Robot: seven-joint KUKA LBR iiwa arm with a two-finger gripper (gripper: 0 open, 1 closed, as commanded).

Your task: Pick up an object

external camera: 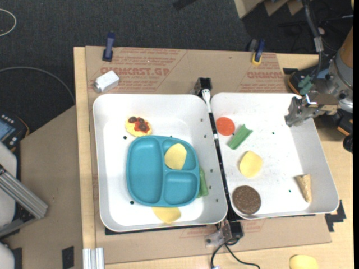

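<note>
End effector (295, 114) sits at the right bin's (314, 150) upper right rim, and whether it's apart or together I cannot tell; nothing seen in its grip, so the pick looks not yet made; candidates lie loose below: orange disc (225, 126), green piece (240, 137), yellow round (251, 163), brown cookie (246, 199), cone wedge (304, 186); arm reaches in low from the right, wrist angled toward the bin's corner.

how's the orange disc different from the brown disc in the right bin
The orange disc is smaller and bright orange; the brown disc is larger, dark and speckled. The orange disc lies near the bin's far left side beside a green piece; the brown disc sits at the near rim. Both are round, flat, and apart from the gripper.
</note>
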